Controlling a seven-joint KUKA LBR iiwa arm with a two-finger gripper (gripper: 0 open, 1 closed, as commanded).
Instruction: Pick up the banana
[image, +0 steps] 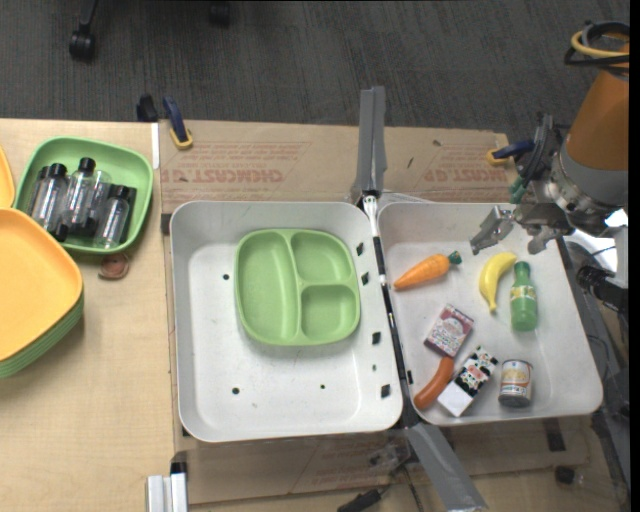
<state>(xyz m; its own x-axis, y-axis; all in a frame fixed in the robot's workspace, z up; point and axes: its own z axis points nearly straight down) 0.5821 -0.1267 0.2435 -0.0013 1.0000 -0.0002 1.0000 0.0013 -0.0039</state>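
Banana (492, 279) lying in the right bin (575, 395), upper right part of it, curved, long axis running roughly top to bottom of the frame. Touching or just beside a green bottle (523, 298) on its right. Open white floor to its left, up to a carrot (424, 271) lying at a slant near the bin's left wall. More bare floor above, toward the bin's far edge.

Pincer (513, 226) hanging above and a little right of the banana, near the bin's upper right corner, fingers spread apart, nothing between them. Apart from the banana, with a strip of bare bin floor between. Arm (603, 135) entering from the upper right of the frame, orange band over grey wrist.

Lower half of the right bin crowded: small purple box (449, 330) at centre, sausage (433, 383) by the left wall, black-and-white carton (467, 382) beside it, can (515, 383) at lower right, close to the front rim.

Left bin (200, 390) at frame centre, holding a green divided tray (297, 286), with wide bare margins below and to the left.

On the counter (90, 430) at far left, a stack of orange plates (35, 295) cut by the frame edge, and a green dish (85, 193) of small bottles in the upper left.
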